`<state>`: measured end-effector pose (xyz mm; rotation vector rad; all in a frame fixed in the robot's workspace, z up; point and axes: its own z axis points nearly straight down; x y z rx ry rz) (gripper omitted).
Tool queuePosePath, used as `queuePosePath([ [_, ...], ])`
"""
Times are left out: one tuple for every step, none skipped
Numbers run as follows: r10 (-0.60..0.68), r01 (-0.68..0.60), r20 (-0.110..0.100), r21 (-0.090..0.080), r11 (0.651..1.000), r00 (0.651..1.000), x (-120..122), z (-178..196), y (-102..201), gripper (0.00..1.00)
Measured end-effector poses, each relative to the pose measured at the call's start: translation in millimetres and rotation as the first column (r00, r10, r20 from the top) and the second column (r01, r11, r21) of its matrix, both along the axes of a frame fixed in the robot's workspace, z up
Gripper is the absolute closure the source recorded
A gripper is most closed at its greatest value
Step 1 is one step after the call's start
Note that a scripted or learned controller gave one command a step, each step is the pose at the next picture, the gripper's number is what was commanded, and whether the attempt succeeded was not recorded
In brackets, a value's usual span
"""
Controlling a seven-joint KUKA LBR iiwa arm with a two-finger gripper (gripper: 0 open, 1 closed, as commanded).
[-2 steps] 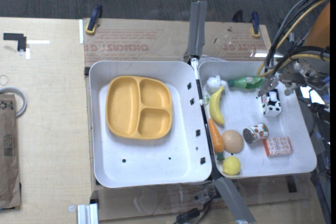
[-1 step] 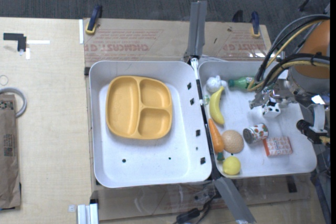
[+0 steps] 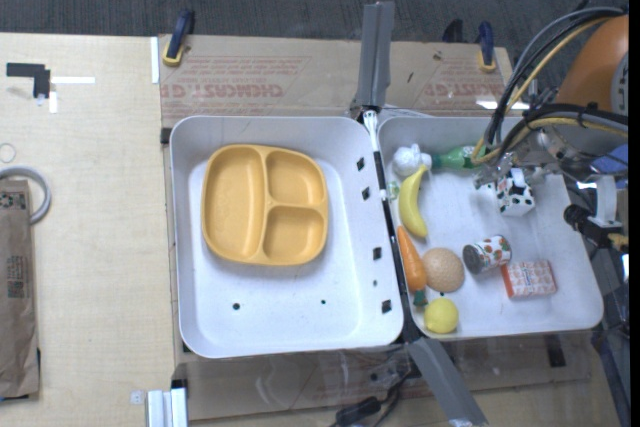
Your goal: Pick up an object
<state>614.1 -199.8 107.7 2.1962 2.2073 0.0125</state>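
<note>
Currently the arm [image 3: 600,65] enters from the right, cables looped over it, and reaches down over the right bin's [image 3: 560,315] upper corner. Its gripper [image 3: 510,183] hangs among the cables just above a black-and-white toy [image 3: 516,198]; whether the pincer is open or closed, or has hold of anything, cannot be told at this resolution.

Left bin [image 3: 200,315]: holds one yellow divided plate [image 3: 265,205], lying flat and well apart from the gripper. It is probably not the present target.

Right bin: holds the pickable items, loosely scattered.
- Banana [image 3: 413,205], lying along the left wall.
- Carrot [image 3: 408,260], just below the banana, against the same wall.
- Brown ball [image 3: 442,269], touching the carrot.
- Red box [image 3: 528,279], lying flat near the right side.
- Can [image 3: 487,254], tipped on its side, between ball and box.
- Lemon [image 3: 441,316], near the front wall.
- Green bottle [image 3: 455,158] and a white figure [image 3: 406,158], at the back wall.

Judging by gripper position, the black-and-white toy is the likely candidate. Risk: small, irregular shape may slip.
</note>
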Motion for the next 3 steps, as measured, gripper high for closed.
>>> queuePosePath([
  [0.146, -0.146, -0.03, 0.013, 0.989, 0.989, -14, 79, -24, 0.0],
  [0.201, -0.2, -0.025, 0.021, 0.98, 0.979, 2, -18, -15, 0.0],
  [0.196, -0.196, -0.027, 0.015, 0.98, 0.98, 1, -10, -20, 1.0],
])
